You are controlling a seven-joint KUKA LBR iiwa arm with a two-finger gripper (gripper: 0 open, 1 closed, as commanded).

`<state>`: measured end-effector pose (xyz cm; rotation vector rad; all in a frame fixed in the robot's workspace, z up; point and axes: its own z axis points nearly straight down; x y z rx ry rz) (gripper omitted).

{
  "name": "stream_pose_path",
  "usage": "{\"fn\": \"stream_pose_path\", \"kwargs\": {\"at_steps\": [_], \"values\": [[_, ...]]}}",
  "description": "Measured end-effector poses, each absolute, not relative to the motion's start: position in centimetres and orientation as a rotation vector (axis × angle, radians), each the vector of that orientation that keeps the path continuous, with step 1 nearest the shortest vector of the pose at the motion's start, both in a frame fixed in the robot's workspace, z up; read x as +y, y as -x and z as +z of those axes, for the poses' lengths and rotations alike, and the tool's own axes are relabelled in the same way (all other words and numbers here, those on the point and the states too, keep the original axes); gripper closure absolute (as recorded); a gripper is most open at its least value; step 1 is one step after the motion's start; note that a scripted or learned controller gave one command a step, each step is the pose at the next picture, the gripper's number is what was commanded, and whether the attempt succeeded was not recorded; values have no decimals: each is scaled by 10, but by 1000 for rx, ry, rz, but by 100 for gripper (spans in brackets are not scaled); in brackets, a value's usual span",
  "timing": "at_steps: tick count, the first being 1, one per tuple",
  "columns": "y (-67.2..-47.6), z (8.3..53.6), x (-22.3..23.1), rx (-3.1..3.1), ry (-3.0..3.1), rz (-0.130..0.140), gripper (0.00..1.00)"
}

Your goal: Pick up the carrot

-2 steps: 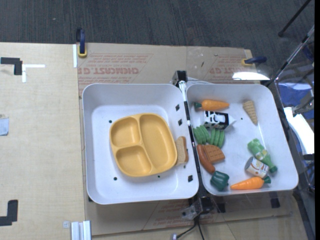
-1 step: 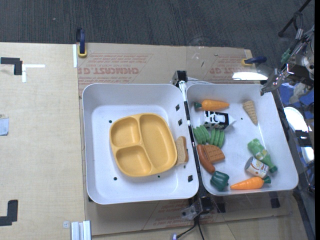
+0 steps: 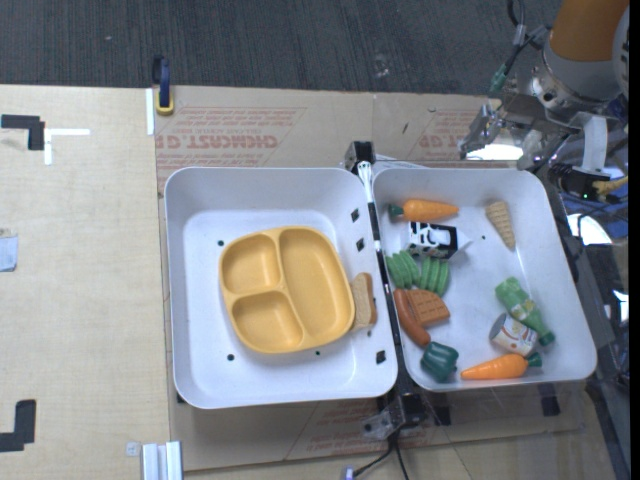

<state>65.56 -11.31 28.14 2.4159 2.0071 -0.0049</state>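
Arm: grey KUKA arm with an orange band (image 3: 592,13), poised beyond the far right corner of the right-hand shallow white bin (image 3: 556,230).
Gripper: metal two-finger gripper (image 3: 497,128), above the bench just outside the bin's far rim; how far its fingers stand apart cannot be told, and nothing shows between them.
Targets: two orange toy carrots with green tops, one (image 3: 428,209) near the far rim, the other (image 3: 497,368) against the near rim, beside a small tin (image 3: 513,337).
Left bin: yellow three-compartment plastic plate (image 3: 286,289).
Step in hand: approach, judged; no carrot yet touched.
Next move: travel over the far carrot, which lies closest and uncrowded, then descend astride its length.
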Motion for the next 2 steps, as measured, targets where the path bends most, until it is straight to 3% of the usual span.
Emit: {"fn": "stream_pose_path", "kwargs": {"at_steps": [1, 2], "values": [[-617, 117, -127, 2329, -2082, 18, 0], [-665, 103, -101, 2237, -2177, 18, 0]]}}
